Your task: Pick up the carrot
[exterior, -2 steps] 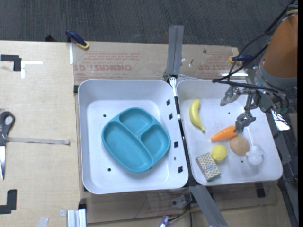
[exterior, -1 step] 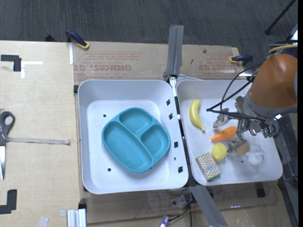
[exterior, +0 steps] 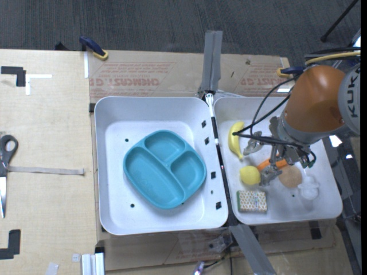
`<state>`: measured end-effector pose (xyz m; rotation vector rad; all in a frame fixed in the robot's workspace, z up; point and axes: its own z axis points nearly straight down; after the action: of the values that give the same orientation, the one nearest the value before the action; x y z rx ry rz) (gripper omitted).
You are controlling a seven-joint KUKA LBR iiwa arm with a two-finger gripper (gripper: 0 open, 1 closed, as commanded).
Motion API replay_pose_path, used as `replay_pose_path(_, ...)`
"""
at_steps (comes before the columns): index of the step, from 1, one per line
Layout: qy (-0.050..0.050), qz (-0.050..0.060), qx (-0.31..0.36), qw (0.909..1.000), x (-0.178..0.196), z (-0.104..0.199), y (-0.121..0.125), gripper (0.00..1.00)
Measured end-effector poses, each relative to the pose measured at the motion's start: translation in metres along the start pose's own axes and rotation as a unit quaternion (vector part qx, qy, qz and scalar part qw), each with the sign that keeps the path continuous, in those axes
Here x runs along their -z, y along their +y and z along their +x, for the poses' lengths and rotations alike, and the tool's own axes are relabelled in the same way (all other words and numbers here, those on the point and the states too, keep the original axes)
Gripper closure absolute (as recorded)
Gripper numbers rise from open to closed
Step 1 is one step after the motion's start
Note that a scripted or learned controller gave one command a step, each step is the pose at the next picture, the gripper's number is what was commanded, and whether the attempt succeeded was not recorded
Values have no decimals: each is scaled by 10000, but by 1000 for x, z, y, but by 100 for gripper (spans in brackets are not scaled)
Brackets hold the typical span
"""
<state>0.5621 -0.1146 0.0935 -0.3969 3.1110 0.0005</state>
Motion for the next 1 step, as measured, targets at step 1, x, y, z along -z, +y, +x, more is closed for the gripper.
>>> replay_pose_path(1,-4,10,349,9994,1,26,-20,0)
